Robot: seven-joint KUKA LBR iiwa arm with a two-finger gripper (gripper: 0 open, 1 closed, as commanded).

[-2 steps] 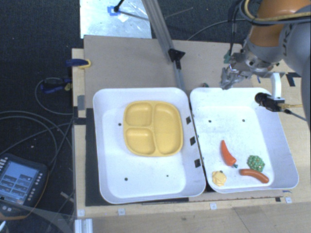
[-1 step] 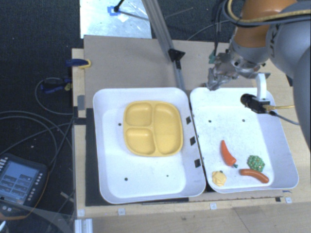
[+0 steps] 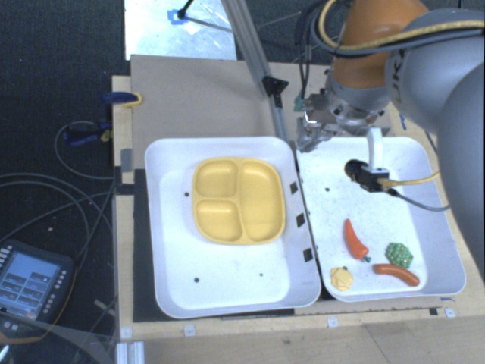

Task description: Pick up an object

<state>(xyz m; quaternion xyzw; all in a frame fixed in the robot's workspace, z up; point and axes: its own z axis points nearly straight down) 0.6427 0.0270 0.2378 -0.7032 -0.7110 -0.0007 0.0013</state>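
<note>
white bins sit side by side on the brown bench (image 3: pixel 197 97), and we see the grey arm (image 3: pixel 436 89) reach in from the right, its orange band (image 3: pixel 375 25) high over the far edge of the right bin (image 3: pixel 333 226)

the gripper (image 3: pixel 309 137) hangs over that bin's far left corner, just beside the ridge where the two bins meet. we cannot tell how far it is open, and we cannot tell whether it has hold of anything, since it is small and partly lost under the wrist

the things to pick lie well apart from it, gathered at the near end of the right bin. a red pepper (image 3: pixel 355 240) lies at a slant near the middle. a green piece (image 3: pixel 398 254) sits to its right, and a sausage (image 3: pixel 395 274) lies just in front of the green piece, close to it; whether they touch we cannot say. a small yellow piece (image 3: pixel 342 278) rests by the near left corner, close to the pepper's lower tip

the left bin (image 3: pixel 174 279) bears a yellow plate (image 3: pixel 239 201) with three compartments, lying flat towards the bin's far right side

off the bench to the left we see dark cables (image 3: pixel 76 180) on the floor and a pendant (image 3: pixel 26 279) with a lit screen
</note>
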